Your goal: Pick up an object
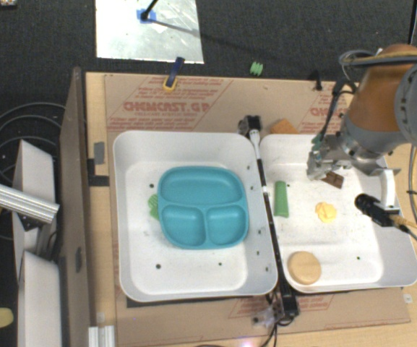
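The gripper [329, 166] hangs low over the far part of the right bin [396, 266], a small dark brown piece [333, 180] just at its tip; whether the fingers are apart or together cannot be told, nor whether they touch that piece. On the bin's smooth white floor lie a flat green bar [281, 199], a lumpy yellow item [326, 212] and a round tan disc [305, 267]. The left bin [132, 266] carries a glossy teal three-compartment tray [202, 207].
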You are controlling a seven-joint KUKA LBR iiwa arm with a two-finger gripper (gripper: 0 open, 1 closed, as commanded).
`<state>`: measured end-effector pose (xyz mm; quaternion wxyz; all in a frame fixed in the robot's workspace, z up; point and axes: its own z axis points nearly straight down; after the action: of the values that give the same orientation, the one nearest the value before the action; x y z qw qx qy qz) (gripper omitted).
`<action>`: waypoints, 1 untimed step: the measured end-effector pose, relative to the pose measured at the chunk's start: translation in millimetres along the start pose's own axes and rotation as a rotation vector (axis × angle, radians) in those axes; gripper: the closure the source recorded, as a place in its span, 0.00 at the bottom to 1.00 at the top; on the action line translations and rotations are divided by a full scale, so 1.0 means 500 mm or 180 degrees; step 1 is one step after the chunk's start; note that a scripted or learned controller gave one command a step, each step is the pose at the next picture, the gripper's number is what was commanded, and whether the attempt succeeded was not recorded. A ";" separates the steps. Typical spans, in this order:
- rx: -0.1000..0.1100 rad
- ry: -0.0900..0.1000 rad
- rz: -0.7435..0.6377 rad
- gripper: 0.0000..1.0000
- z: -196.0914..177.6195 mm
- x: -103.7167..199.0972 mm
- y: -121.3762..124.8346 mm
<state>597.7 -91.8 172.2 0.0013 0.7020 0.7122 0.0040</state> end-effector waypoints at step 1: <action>0.0016 -0.0012 0.0036 0.00 0.009 -0.016 -0.004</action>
<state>596.0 -99.6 167.7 0.0008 0.7061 0.7082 0.0009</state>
